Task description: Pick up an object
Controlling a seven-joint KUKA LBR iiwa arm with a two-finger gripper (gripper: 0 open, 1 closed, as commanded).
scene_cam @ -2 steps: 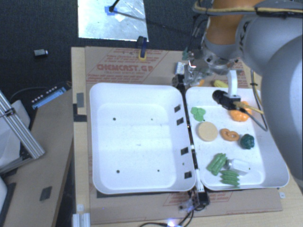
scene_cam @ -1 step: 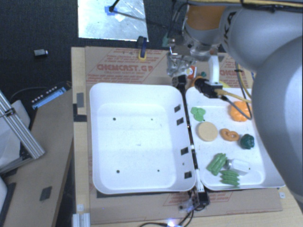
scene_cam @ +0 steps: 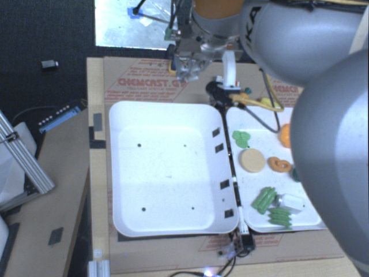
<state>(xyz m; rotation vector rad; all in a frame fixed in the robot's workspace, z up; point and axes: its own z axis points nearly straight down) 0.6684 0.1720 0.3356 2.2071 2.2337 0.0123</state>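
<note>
**Arm above the bins, objects in the right one**

The grey arm (scene_cam: 311, 68) reaches in from the right and covers much of that side. Its gripper (scene_cam: 187, 68) sits high, past the far edge of the left bin (scene_cam: 124, 154), over the cardboard; whether it is apart or together cannot be told, and nothing is seen between its tips. The right bin (scene_cam: 259, 221) holds the objects: a green piece (scene_cam: 241, 137), a tan disc (scene_cam: 252, 160), an orange ring (scene_cam: 280, 165), an orange ball (scene_cam: 285, 135) at the arm's edge, 2 green pods (scene_cam: 264, 199) and a white block (scene_cam: 292, 202).
</note>
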